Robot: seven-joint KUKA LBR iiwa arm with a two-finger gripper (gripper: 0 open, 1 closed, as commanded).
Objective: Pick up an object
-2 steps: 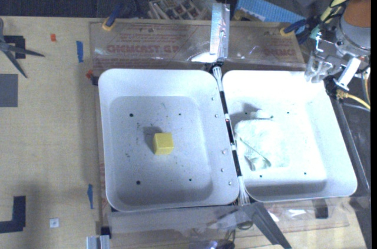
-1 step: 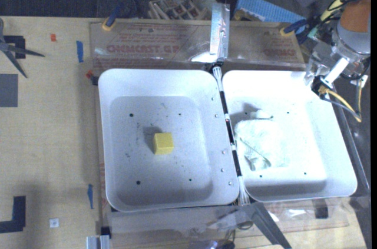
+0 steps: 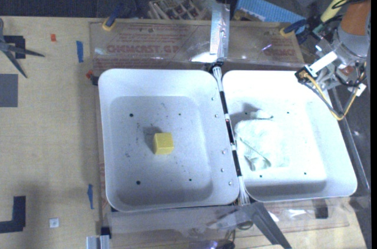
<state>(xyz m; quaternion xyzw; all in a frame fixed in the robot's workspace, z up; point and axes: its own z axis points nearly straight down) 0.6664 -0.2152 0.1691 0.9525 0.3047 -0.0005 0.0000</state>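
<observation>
In the left shallow white plastic bin (image 3: 118, 95) I saw the small yellow cube-shaped block (image 3: 164, 143) resting on the floor near its centre. The right white bin (image 3: 336, 148) held a crumpled clear plastic wrap (image 3: 259, 142). The arm's gripper (image 3: 315, 68) hung over that bin's far right corner, well apart from the block; whether it was released or clenched I could not tell.

Block (image 3: 164, 143) in left bin (image 3: 118, 89)

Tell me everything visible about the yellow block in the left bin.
The yellow block is a small, roughly cube-shaped piece, plain yellow with a slightly darker side face; it looks like foam or plastic, though the material cannot be told. It sits flat on the floor of the left bin, near the middle, slightly tilted to the bin's edges. Only the floor touches it; a soft shadow falls at its upper left.
</observation>
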